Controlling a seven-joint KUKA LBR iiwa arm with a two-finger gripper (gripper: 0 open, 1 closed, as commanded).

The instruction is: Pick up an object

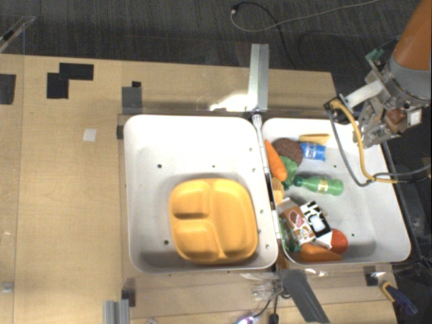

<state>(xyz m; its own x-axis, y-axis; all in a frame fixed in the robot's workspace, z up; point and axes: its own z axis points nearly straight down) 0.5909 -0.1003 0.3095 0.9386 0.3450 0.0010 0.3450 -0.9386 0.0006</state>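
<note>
Yellow divided tray (213, 219) fills the left bin (145, 147); gripper (373, 128) hangs over the right bin's (378, 214) far edge, jaws' state unclear.

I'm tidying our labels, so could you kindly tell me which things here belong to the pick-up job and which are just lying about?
Part of the job:
- gripper, above the right bin
- green bottle
- carrot
- red tomato
- blue-labelled bottle

Just lying about:
- yellow divided tray in the left bin
- cable on the floor
</note>
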